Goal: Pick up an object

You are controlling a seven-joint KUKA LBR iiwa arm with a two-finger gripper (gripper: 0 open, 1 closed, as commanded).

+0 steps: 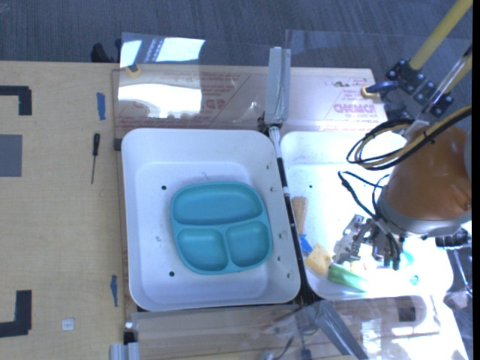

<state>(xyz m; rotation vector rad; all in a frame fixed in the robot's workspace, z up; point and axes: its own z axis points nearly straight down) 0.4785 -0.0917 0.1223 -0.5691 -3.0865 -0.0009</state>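
Light wooden bench top on dark grey carpet. Left shallow white bin holds a teal three-compartment plastic tray. Right of that tray, in the glare-washed right white bin, the two-finger gripper hangs low; finger state cannot be told. Just beside it, on the tray side: yellow block, green oblong object, possibly soft.
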